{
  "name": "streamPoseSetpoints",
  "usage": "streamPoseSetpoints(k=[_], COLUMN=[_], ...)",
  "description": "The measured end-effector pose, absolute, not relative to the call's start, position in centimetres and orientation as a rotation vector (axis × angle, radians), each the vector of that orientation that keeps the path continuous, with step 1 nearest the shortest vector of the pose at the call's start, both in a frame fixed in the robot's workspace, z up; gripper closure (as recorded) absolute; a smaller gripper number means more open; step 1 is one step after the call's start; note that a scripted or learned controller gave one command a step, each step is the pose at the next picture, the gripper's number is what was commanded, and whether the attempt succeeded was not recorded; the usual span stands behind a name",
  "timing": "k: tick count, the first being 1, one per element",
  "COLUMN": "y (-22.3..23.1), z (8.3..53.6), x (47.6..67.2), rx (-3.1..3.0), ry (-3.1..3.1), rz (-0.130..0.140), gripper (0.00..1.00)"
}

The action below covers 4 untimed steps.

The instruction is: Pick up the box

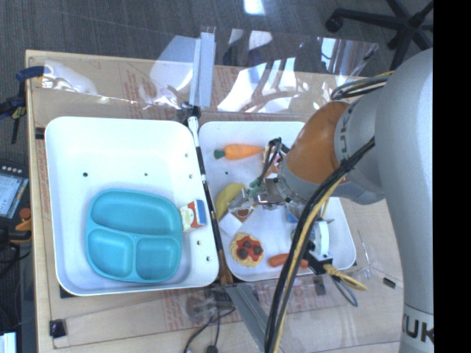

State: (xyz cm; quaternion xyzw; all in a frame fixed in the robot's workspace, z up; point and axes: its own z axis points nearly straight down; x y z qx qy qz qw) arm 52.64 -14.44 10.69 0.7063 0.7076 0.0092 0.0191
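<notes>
**Box sits in left bin, my gripper is over the right one**

The box (193, 215) is small, mostly white with red and blue patches on its face. It lies in the left bin (66, 153), against that bin's right wall, touching the right edge of the blue divided tray (135, 234). There is print on it, too small to read.

My gripper (254, 197) is low in the right bin (221, 137), well apart from the box, with the divider wall between us. Nothing visible between my fingers, but the wrist and cables cover them, so open or clenched: can't tell.

Around my gripper: yellow banana (227, 198) just beside it on the left, carrot (242, 152) toward the far wall, round tart with red berries (248, 249) near the front, a small orange piece (279, 259) beside that.

Readable writing: only white letters "KU" (417, 332) on my arm at the lower right, cut by the frame edge. Faint red print on the bench sheet (110, 94), illegible.
</notes>
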Motion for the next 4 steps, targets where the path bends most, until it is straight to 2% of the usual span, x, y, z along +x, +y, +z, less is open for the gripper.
streamPoseSetpoints(k=[1,2,3,4], y=[-14.2,-11.8,-12.0,-10.4], z=[10.7,9.3,9.1,9.2], x=[49.0,52.7,47.6,47.6], rx=[2.096,2.144,2.314,2.646], ry=[2.29,2.294,2.129,1.687], rz=[0.035,-0.001,-0.002,-0.004], gripper=[0.0,0.0,0.0,0.0])
